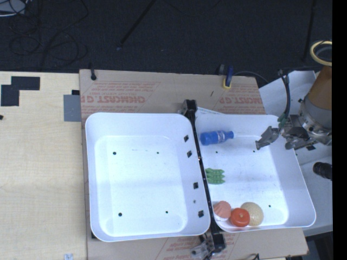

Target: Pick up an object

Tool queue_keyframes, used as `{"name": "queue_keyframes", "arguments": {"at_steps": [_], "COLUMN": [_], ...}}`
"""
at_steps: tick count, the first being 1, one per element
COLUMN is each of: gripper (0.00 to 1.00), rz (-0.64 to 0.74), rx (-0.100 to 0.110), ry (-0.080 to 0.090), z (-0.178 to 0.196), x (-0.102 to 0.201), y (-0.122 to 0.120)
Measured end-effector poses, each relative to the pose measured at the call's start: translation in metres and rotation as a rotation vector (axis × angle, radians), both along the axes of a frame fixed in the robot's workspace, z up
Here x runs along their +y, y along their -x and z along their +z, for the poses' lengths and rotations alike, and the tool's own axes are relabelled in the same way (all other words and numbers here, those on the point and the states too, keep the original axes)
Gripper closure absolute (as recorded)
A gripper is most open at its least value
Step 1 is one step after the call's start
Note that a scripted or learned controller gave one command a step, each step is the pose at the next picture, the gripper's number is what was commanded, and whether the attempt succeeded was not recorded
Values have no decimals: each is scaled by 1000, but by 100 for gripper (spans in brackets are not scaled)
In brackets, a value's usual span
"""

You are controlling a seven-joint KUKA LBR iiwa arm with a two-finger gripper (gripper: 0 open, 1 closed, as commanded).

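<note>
A blue bottle [216, 137] lies on its side at the far edge of the right bin [295, 172], near the divider between the bins; its label cannot be read. The gripper [274, 136] hangs over that bin's far right corner, fingers apart and holding nothing. The cardboard sheet [157, 93] under both bins bears upside-down red lettering, "CHEMCAST, G.P." Dark floor with cables lies beyond the tabletop [38, 172].
</note>
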State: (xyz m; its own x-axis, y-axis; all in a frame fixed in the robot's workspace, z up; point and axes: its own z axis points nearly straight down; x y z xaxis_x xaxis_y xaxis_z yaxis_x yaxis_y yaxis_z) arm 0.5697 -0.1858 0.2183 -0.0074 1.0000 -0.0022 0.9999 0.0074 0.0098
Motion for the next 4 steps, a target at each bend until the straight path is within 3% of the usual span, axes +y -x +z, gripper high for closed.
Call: {"name": "queue_keyframes", "arguments": {"at_steps": [1, 2, 3, 4], "gripper": [0, 0, 0, 0], "rz": [-13, -5, -7, -5], "rx": [14, 1, 3, 11], "ry": [-5, 1, 1, -2], "z": [-135, -29, 73, 39], "x": [-27, -28, -29, -28], "y": [71, 43, 73, 14]}}
